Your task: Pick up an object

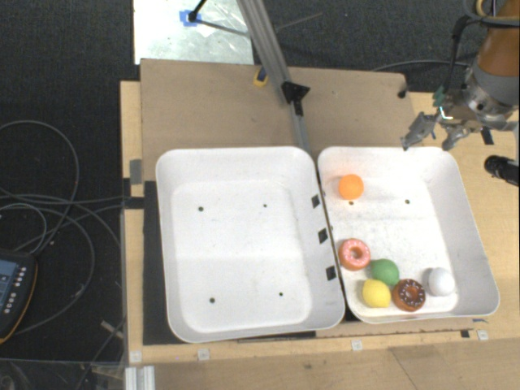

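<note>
The right bin (467, 218) holds several small objects. An orange ball (350, 187) lies near its far left corner. Along the near edge sit a pink frosted donut (354, 254), a green ball (384, 271), a yellow ball (376, 292), a chocolate donut (409, 295) and a white ball (440, 282). My gripper (431, 136) hovers above the far right rim of that bin, its fingers spread open with nothing between them. It is well away from every object.
The left bin (236, 242) adjoins the right one, with black clips along the shared rim. A grey pole (268, 39) slants over the bench's far side. Cables and a handheld pendant (12, 287) lie on the floor at left.
</note>
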You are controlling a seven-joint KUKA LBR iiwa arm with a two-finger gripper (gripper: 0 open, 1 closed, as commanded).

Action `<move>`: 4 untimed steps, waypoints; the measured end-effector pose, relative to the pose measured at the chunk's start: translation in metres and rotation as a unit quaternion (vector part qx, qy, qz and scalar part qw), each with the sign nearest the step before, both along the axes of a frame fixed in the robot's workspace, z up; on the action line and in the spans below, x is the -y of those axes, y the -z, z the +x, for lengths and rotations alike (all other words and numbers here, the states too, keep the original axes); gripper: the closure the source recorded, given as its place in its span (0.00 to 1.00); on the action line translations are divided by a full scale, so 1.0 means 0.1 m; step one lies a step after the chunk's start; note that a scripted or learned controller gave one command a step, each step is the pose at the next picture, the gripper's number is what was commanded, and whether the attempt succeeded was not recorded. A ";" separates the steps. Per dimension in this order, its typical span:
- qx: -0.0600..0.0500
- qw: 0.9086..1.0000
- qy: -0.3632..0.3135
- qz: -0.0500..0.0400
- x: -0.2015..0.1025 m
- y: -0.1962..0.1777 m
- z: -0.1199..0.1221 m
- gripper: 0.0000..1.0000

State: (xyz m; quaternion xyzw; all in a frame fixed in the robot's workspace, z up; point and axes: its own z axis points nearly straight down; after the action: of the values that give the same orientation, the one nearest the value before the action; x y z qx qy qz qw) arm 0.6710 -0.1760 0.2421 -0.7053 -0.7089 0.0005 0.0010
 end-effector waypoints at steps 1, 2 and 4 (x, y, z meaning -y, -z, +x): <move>0.002 1.000 -0.001 -0.001 0.00 -0.03 0.01 0.00; 0.000 1.000 0.001 0.000 -0.05 0.46 -0.08 0.00; 0.000 1.000 0.002 0.000 0.04 1.46 -0.07 0.00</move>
State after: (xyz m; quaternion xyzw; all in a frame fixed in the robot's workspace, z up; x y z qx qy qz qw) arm 0.6641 -0.1796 0.0958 -0.7063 -0.7079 0.0009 0.0009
